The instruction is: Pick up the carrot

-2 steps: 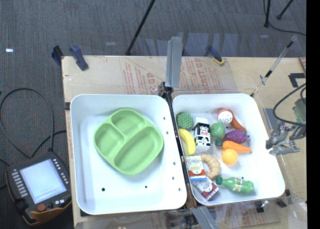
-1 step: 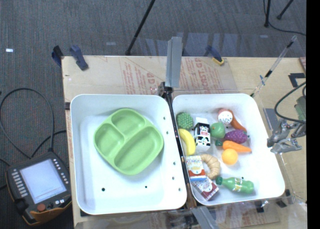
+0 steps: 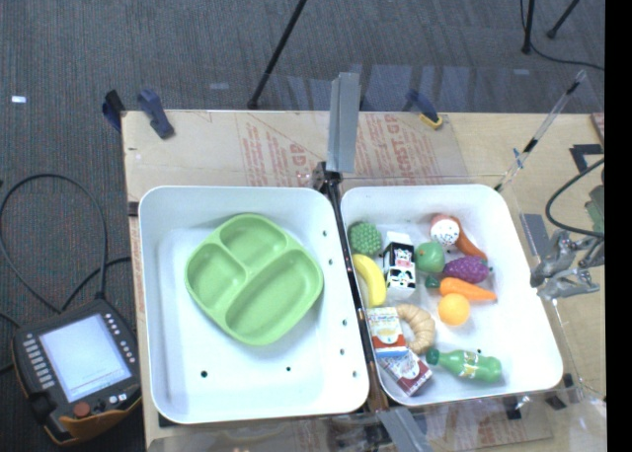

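The carrot (image 3: 468, 290) lies flat in the right bin (image 3: 528, 272), toward its right side, pointing right. It sits just below the purple grapes (image 3: 465, 268) and just above the orange (image 3: 453, 310), touching or nearly touching both. Left of it are a green apple (image 3: 430, 257) and a small cow-print carton (image 3: 399, 266); a banana (image 3: 370, 279) lies along the bin's left wall with a green bumpy fruit (image 3: 364, 238) above it. Lower down are a croissant (image 3: 419, 326), two juice cartons (image 3: 397, 351) and a green bottle (image 3: 466, 365) on its side. A drumstick-like piece (image 3: 452, 234) rests at the top.

The left bin (image 3: 168, 361) holds a green divided plate (image 3: 255, 277).

A metal part at the right edge of the desk (image 3: 286, 149), near the right bin's outer wall, may be the pincer (image 3: 565, 272); it is apart from the carrot, and I cannot tell how it stands.
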You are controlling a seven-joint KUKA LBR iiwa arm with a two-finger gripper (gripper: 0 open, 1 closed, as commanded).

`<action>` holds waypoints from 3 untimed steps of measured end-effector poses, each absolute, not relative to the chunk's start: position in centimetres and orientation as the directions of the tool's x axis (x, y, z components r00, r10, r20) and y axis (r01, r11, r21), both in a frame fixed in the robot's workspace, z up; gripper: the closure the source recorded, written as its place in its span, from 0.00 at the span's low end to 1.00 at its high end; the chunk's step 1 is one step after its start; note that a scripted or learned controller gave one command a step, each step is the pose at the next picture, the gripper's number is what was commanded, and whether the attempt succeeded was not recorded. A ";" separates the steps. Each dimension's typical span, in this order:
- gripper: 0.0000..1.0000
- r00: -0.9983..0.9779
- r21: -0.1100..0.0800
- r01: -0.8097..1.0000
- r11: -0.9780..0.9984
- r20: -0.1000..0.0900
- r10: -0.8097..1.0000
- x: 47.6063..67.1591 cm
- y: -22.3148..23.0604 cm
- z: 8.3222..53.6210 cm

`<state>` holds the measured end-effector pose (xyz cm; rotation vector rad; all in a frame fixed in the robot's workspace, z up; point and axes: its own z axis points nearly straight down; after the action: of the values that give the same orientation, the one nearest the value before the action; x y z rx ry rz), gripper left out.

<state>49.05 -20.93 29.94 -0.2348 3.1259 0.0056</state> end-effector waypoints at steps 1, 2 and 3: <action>1.00 -0.989 0.004 -0.147 0.989 -0.009 -0.147 49.2 -20.9 30.9; 1.00 -0.990 0.005 -0.144 0.990 -0.011 -0.144 49.3 -21.0 31.8; 1.00 -0.989 0.002 -0.151 0.989 -0.001 -0.151 48.4 -19.3 31.4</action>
<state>48.39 -19.27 31.38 -0.2376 3.1314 0.0031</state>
